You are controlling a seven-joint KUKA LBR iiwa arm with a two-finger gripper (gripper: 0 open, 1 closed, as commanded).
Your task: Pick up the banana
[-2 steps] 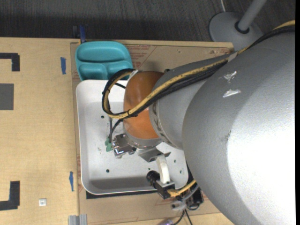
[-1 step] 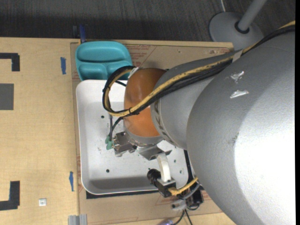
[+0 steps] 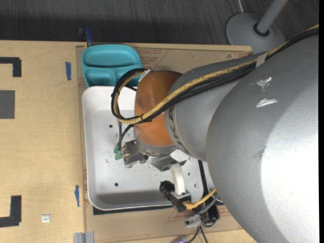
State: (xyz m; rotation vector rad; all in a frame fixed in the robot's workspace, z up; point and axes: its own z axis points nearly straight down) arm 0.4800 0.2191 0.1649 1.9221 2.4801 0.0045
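Arm (image 3: pixel 243 135) hangs low over white bin (image 3: pixel 98 135). Banana hidden, so its bearing and long axis unknown. Claw state: cannot tell. Teal tray (image 3: pixel 109 65) at bin's far edge.

Item one, from my remote station: a dark grey carpeted floor (image 3: pixel 152 9) with a fine ribbed weave, running across the top of the view. Item two: a tan cardboard-faced bench top (image 3: pixel 40 151) spanning the left and lower area, its far edge meeting the floor. I log black rectangular marks (image 3: pixel 10 67) along its left edge and short blue tape strips (image 3: pixel 68 71) nearer the middle. Item three: a grey round stand base (image 3: pixel 245 29) with a slanted pole (image 3: pixel 278 4), at the top right on the floor. Lighting even, soft shadows.
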